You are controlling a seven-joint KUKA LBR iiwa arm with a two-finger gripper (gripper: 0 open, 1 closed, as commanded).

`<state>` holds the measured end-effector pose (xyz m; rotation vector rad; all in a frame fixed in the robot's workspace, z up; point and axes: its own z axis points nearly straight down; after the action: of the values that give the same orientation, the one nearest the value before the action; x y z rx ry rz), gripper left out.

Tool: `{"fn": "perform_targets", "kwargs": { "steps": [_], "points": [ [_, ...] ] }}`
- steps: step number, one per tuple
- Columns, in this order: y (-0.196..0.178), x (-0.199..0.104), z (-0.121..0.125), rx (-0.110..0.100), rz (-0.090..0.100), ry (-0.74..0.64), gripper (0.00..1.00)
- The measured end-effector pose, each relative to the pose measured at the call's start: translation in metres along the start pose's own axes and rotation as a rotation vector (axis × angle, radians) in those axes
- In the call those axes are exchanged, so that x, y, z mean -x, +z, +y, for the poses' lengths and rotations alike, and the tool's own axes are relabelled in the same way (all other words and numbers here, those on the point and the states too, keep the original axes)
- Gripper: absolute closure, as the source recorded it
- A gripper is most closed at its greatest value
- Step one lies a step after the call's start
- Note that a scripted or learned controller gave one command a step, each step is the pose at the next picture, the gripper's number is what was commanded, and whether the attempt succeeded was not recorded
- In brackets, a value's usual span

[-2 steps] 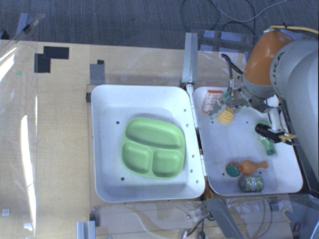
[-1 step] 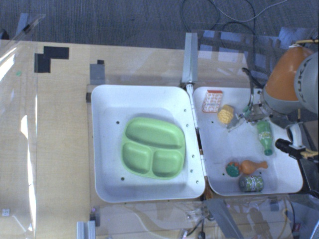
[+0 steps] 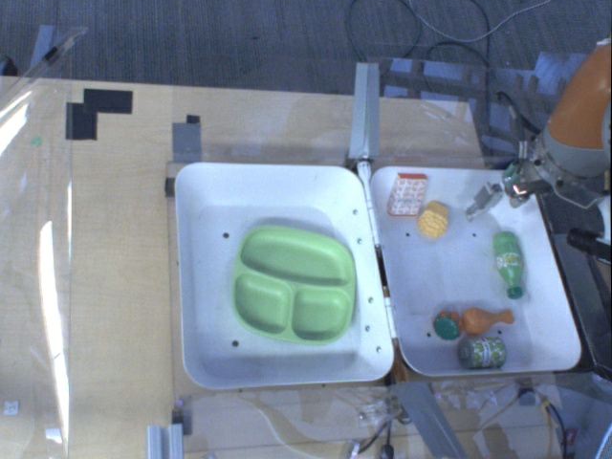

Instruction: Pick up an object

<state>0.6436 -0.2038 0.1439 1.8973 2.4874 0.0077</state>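
The right bin [image 3: 564, 352] holds several small objects. A red-and-white box [image 3: 407, 194] lies at its far left, with a yellow corn cob [image 3: 433, 221] just in front of it. A green bottle [image 3: 509, 264] lies along the right side. Near the front sit an orange drumstick [image 3: 486, 320], a small dark green ball [image 3: 446, 326] and a green can [image 3: 481, 353]. My gripper [image 3: 492, 195] hangs over the bin's far right part, to the right of the corn cob and beyond the bottle, with nothing visibly in it.
The left bin [image 3: 206, 256] holds a light green divided plate [image 3: 293, 282]. A metal post [image 3: 364, 113] stands behind the gap between the bins. Cables [image 3: 421, 36] run across the dark floor at the back. The bare wooden bench [image 3: 86, 285] stretches to the left.
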Motion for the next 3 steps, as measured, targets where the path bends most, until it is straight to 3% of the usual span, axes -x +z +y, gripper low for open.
{"fn": "perform_targets", "kwargs": {
  "steps": [1,2,3],
  "points": [
    [0.054,-0.012,-0.047,0.001,0.001,-0.149,0.0],
    [0.053,-0.023,-0.088,0.002,0.0,-0.205,0.0],
    [-0.029,-0.004,-0.02,0.0,-0.001,0.05,0.0]
  ]
}}
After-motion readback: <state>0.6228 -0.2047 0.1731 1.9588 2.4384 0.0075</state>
